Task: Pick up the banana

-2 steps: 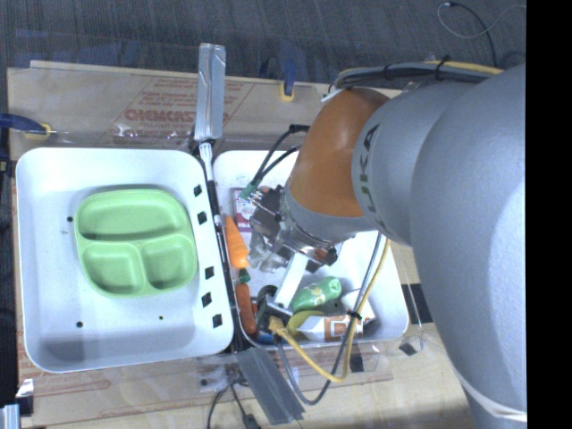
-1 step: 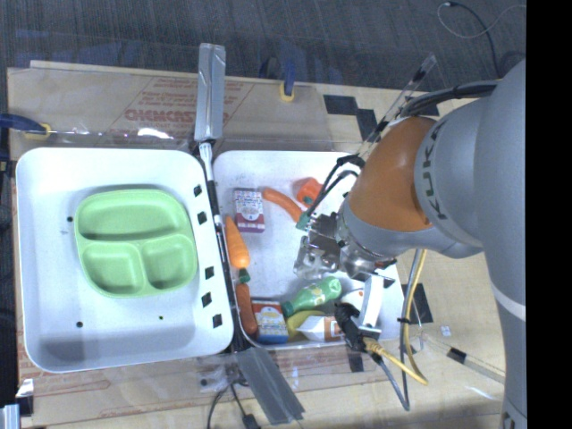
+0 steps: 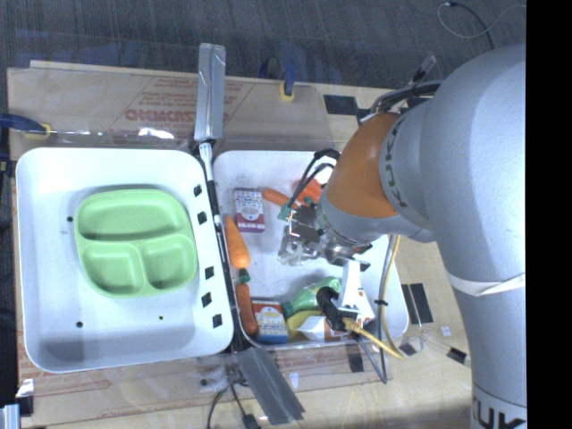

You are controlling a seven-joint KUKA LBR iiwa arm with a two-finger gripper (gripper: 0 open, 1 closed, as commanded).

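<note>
A pale green three-compartment plastic tray [image 3: 136, 239] lies in the left white bin [image 3: 36, 239]; in the right white bin [image 3: 268, 164], a greenish-yellow curved banana [image 3: 308, 298] sits near the front wall among small packets. My gripper [image 3: 299, 239] hovers just behind it, its state impossible to tell. I judge the banana light, soft and smooth-skinned, best pinched gently across its middle.

tray [image 3: 134, 239] in left bin [image 3: 45, 329]; carrot [image 3: 237, 244] in right bin [image 3: 259, 164].

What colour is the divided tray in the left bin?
Light green, clearest in the camera view.
</note>
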